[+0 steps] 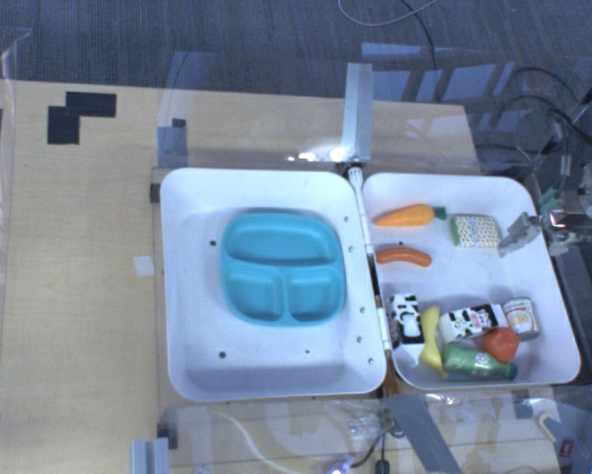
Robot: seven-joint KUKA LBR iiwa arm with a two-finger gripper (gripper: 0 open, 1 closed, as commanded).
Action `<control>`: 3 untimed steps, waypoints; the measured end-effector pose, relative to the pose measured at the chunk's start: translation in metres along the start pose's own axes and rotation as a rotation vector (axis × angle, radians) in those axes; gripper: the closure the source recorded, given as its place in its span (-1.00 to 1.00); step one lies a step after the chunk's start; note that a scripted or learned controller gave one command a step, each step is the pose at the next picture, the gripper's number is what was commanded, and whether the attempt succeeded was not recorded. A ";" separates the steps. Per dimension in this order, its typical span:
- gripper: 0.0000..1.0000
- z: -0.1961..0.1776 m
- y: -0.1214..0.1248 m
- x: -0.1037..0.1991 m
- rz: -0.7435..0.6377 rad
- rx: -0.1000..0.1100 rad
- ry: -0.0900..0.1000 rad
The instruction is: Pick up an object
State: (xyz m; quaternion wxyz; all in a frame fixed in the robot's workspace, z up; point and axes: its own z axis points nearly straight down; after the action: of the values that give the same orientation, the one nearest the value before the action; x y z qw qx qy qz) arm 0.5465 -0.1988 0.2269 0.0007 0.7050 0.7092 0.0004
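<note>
Bench: pale wood bench top (78,294) under grey carpet at the far side, carrying two shallow white bins side by side.
Left bin: the left bin (192,363) holds a blue divided plate (281,279) lying flat near its middle, long axis running left to right.
Right bin: the right bin (552,294) holds all the loose objects.
Carrot: a toy carrot (406,216) lies near the far left corner of the right bin, long axis left to right, green end toward the right.
Sausage: an orange-red sausage (403,257) lies just below the carrot, also lengthwise left to right, apart from it.
Near cluster: along the near edge, a black-and-white carton (404,320), a yellow banana-like piece (431,339) standing roughly front to back, a second milk-patterned carton (472,320), a green bottle (478,362) lying left to right, a red tomato-like piece (501,344) and a small can (520,317) crowd together, several touching or overlapping.
Green box: a small pale green box (474,230) sits alone toward the far right of the right bin.
Gripper: the gripper (533,230) hangs at the right edge of the right bin, just right of the green box; whether its grip is spread or closed cannot be made out, and nothing shows between its tips.
Hard to read: labels on the cartons and can are too small to read.
</note>
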 end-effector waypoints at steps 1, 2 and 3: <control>-1.00 0.000 0.000 0.000 0.000 0.000 0.000; -1.00 0.132 0.025 0.030 -0.061 -0.004 0.000; -1.00 0.139 0.079 0.024 0.312 -0.009 0.000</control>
State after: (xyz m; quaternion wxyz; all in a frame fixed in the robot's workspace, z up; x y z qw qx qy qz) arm 0.6255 -0.1743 0.0882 0.0038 0.8067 0.5909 0.0035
